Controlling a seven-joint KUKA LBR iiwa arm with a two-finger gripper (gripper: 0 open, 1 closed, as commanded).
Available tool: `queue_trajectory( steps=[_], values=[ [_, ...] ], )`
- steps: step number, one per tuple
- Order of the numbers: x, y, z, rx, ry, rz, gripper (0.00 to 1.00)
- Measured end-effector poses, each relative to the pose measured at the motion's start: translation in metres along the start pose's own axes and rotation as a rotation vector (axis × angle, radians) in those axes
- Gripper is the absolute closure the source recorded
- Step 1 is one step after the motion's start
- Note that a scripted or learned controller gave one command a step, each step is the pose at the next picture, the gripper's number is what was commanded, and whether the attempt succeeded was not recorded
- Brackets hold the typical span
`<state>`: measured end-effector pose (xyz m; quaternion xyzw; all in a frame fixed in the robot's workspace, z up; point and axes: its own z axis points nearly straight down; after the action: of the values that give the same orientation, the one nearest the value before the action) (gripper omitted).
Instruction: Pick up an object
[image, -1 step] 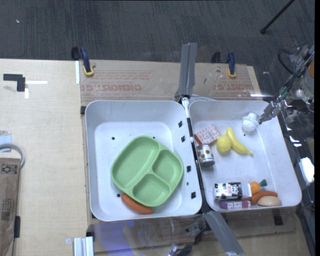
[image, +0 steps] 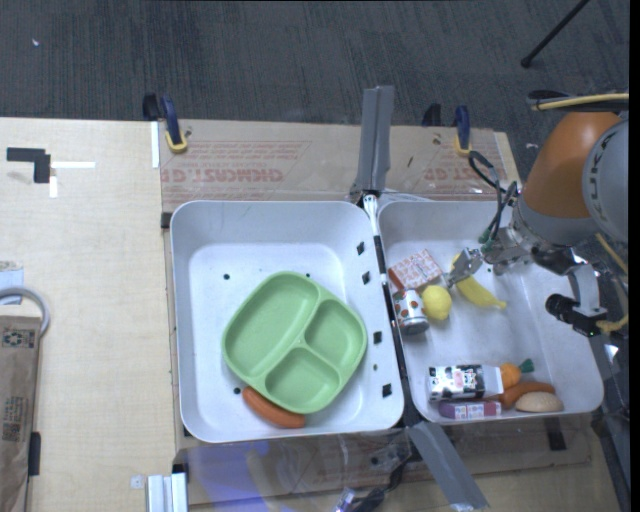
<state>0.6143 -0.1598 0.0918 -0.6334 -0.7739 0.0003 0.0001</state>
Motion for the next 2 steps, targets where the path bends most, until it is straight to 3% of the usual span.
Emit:
queue_trajectory(
  steps=[1,2],
  values=[
    [-0.001,0.000,-0.009,-0.001,-0.001,0.001,1.00],
    [-0.021,-0.016,-0.085,0.000,-0.002,0.204,1.00]
  ],
)
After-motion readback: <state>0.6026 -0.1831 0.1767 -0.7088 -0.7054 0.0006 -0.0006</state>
